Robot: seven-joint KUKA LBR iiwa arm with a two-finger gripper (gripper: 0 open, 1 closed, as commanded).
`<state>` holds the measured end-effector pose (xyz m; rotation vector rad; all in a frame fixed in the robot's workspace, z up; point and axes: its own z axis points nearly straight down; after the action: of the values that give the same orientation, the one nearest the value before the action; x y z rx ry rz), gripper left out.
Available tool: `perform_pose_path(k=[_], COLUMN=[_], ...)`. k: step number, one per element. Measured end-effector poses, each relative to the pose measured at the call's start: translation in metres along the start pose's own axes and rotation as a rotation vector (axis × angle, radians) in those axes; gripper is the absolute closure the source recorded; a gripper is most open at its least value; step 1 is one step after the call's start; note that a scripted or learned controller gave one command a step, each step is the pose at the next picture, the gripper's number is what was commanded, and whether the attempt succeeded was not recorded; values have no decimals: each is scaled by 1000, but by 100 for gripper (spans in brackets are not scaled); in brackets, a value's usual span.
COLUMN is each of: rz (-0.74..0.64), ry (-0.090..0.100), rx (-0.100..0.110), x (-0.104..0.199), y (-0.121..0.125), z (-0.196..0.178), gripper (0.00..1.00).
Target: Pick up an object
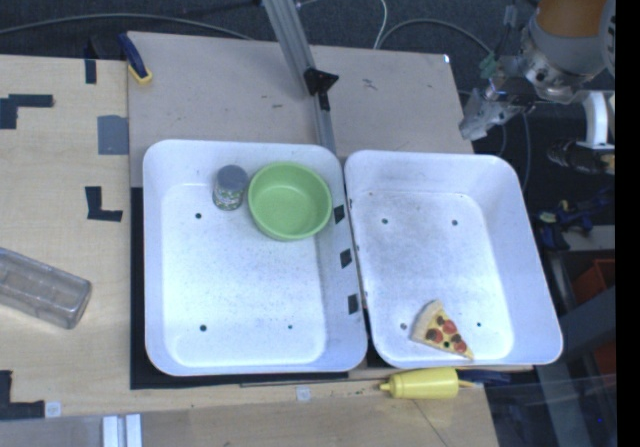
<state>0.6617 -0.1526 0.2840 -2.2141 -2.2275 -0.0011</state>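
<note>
In the left bin (180,335) a green bowl (290,200) sits near the back, with a small grey-lidded can (230,187) touching its left side. A pizza slice toy (440,328) lies at the front of the right bin (520,235). My gripper (482,115) hangs beyond the right bin's back right corner, over the bench edge and apart from every object. Nothing shows between its fingers.
A yellow mustard bottle (425,385) lies on the bench just in front of the right bin. A clear plastic cup (38,287) lies on its side at far left. A slanted metal pole (290,25) stands behind the bins.
</note>
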Motion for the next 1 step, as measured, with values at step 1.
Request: perform_pose_path(k=[1], rz=[0], ry=[1], rx=[3], x=[57], y=[-20], z=[10], gripper=[100])
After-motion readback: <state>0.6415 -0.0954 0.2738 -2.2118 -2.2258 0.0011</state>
